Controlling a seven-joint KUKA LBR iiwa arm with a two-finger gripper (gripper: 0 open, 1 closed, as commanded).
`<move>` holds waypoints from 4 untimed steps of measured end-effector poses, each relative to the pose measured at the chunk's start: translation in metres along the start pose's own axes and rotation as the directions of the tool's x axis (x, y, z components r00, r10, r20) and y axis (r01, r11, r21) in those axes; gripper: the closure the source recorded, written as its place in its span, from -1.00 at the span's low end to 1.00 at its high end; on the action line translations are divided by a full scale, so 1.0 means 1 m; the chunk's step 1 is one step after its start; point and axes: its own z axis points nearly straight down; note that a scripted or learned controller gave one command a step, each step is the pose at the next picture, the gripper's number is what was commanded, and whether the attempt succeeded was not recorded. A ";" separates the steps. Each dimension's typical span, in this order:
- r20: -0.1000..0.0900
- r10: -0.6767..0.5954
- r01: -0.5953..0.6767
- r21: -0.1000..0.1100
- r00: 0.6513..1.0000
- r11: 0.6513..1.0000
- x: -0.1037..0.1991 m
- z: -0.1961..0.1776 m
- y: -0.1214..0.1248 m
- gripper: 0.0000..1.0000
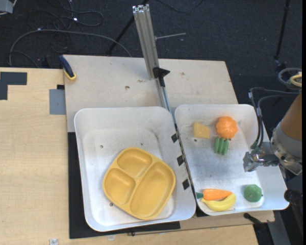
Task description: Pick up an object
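The right bin holds several toy foods: a pale yellow wedge, an orange fruit, a small green vegetable, a carrot, a banana and a green round piece. My gripper hangs at the bin's right side, above the green round piece and to the right of the green vegetable. Nothing shows between its tips.
The left bin holds a yellow divided plate. A metal post rises behind the bins. Dark clips sit along the divide between the bins. The arm enters from the right edge.
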 end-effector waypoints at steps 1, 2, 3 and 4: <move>0.000 0.000 0.000 -0.001 1.000 1.000 -0.001 -0.053 0.001 1.00; -0.003 -0.003 0.003 0.006 1.000 1.000 0.054 -0.042 0.010 1.00; -0.003 -0.003 0.003 0.007 1.000 1.000 0.106 -0.049 0.006 1.00; -0.002 -0.003 0.003 0.007 1.000 1.000 0.167 -0.045 0.002 1.00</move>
